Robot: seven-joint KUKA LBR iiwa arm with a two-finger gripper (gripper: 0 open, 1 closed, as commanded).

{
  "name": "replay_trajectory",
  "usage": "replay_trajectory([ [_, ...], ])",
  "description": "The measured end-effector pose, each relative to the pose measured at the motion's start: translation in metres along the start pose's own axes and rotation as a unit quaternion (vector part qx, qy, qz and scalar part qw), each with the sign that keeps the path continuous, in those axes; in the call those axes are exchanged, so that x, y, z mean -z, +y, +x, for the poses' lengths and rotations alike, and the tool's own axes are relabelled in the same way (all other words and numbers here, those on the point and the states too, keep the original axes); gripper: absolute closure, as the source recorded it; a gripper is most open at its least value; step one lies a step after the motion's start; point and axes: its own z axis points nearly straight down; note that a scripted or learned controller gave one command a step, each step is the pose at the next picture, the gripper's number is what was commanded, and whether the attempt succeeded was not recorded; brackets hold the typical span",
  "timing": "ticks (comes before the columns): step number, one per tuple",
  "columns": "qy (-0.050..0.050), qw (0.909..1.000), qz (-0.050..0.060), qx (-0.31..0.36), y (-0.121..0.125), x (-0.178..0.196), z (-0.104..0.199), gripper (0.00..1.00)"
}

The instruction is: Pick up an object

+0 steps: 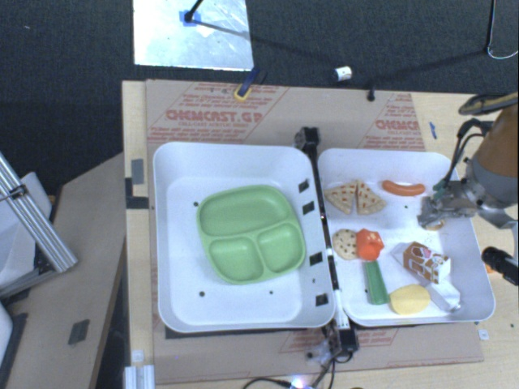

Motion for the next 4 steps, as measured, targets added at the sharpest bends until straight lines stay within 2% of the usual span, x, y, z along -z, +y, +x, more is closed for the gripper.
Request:
replay_trajectory([
  [1, 0.0, 1.0, 0.001, 0.0, 0.004, 0.047, -0.008, 1.0],
  [2, 0.001, 1.0, 0.002, 0.0, 0.006, 0.066, -0.009, 1.0],
  [4, 0.002, 1.0, 0.003, 0.003, -0.001, 0.056, 0.094, 1.0],
])
